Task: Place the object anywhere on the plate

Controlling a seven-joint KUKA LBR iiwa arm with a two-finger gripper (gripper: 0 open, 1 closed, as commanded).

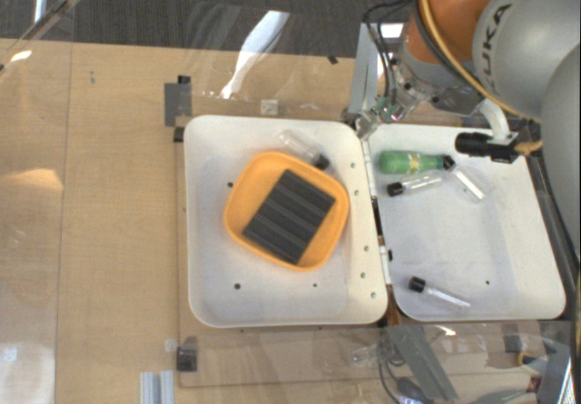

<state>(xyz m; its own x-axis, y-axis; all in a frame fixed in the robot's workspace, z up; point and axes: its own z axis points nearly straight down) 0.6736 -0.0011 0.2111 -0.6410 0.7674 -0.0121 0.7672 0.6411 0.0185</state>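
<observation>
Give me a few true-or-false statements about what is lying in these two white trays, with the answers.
1. The orange plate sits in the left bin. True.
2. A dark ridged block lies on the plate. True.
3. The green bottle stands upright. False: it lies on its side in the right bin.
4. The green bottle is on the plate. False: it is in the other bin.
5. The right bin also holds small clear tubes with black caps. True.

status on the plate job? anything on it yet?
Done: a dark ribbed slab already lies on the orange plate in the left bin. In hand: nothing I can confirm; the gripper sits at the bins' top junction. Left: green bottle and small tubes remain in the right bin.
</observation>
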